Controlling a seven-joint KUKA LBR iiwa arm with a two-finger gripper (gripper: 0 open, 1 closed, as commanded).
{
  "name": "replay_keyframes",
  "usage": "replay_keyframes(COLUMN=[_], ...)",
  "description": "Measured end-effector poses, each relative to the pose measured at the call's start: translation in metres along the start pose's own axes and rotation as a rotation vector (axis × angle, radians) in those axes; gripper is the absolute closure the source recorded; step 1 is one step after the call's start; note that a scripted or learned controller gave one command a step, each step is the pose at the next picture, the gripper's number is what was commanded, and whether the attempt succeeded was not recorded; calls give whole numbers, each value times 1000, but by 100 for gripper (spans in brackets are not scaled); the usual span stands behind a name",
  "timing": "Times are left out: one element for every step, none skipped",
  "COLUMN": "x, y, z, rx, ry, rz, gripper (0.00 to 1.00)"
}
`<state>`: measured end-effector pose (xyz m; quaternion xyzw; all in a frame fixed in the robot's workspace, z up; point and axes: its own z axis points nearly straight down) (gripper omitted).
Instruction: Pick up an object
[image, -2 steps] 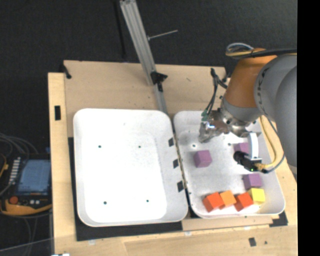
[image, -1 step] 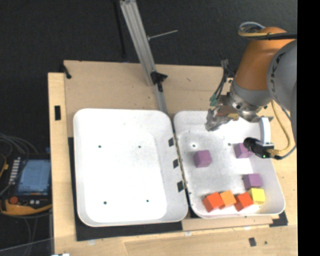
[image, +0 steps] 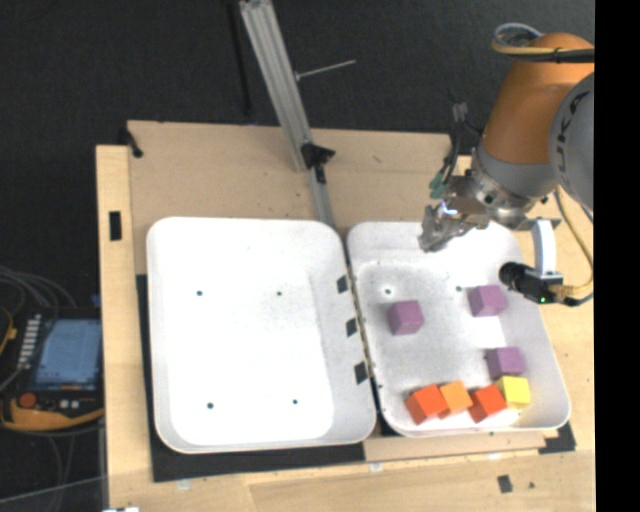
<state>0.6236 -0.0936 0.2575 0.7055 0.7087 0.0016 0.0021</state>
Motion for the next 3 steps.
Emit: replay_keyframes(x=[49, 104, 158], y=[-7, -16, -25], z=[14, 24, 32], rx=[6, 6, 6], ry=[1, 2, 2], rz=[-1, -2, -3], gripper=[100, 100, 100])
